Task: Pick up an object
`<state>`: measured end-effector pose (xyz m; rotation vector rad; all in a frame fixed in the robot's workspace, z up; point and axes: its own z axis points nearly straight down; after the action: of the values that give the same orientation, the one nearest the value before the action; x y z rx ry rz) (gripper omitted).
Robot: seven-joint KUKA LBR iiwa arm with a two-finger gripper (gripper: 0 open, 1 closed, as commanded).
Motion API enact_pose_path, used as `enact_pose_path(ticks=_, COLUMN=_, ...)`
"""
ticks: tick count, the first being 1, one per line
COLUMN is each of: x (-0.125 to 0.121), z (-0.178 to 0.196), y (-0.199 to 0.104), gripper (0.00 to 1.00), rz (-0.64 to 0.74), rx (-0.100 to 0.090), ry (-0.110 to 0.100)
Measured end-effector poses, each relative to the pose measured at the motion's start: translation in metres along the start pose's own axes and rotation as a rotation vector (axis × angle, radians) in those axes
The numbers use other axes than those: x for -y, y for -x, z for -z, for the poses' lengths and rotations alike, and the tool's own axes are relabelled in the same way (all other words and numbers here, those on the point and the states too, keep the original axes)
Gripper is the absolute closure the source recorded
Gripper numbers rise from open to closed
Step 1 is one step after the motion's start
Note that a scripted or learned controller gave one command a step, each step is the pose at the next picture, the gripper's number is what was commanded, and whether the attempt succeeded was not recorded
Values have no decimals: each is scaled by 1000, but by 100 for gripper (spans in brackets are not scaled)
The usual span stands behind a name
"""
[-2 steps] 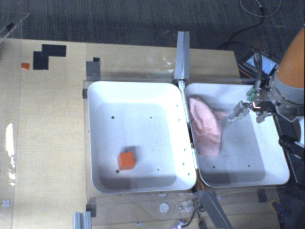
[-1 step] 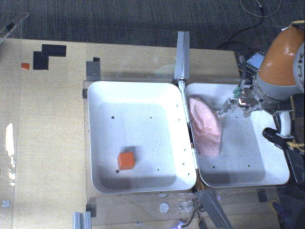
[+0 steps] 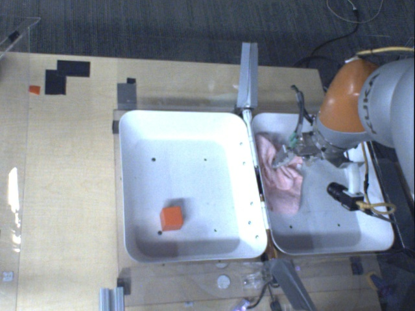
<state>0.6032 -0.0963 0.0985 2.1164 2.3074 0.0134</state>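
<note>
Arm over the pink cloth (image 3: 280,177) in rt bin.
Soft, light; pinch a raised fold. Jaws (image 3: 293,153): can't tell open/closed.

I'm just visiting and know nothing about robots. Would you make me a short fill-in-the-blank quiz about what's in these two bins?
1. The block in the left bin is colored ____.
2. The pink cloth lies in the ____ bin.
3. The end effector is over the ____.
4. The arm's band above the wrist is colored ____.

Missing words: orange; right; cloth; orange
</note>
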Motion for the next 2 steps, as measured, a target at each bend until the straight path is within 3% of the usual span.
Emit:
enact_pose_path(ticks=1, x=-33, z=-6, y=22, gripper=0, rz=83, rx=0, ry=4)
enact_pose_path(ticks=2, x=7, z=-4, y=6, gripper=0, rz=81, rx=2, ry=9)
